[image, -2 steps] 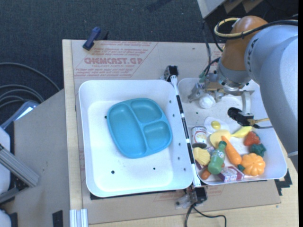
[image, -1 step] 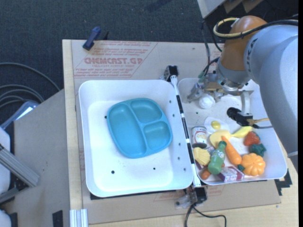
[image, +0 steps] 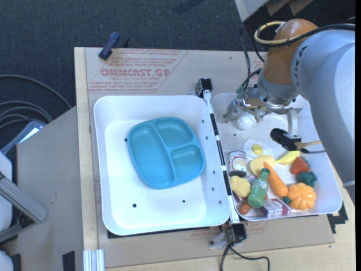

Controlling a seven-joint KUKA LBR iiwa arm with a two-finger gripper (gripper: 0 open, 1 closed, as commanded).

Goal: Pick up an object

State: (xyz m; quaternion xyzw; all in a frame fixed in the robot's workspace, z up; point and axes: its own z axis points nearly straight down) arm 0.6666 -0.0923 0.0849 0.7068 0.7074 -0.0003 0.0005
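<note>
Jaws of the gripper (image: 246,109) hang apart around a small white object (image: 246,121) at the right bin's (image: 330,205) far end, where an off-centre close could nudge it aside, away from the toy food (image: 274,185) piled nearer.

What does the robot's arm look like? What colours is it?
The big rounded grey arm comes in from the right. It has a shiny orange band above the wrist, shaped like a fat ring. Below that sits a silvery metal gripper with small dark parts. Thin black cables and a yellowish looped cable run along near the orange part.
</note>
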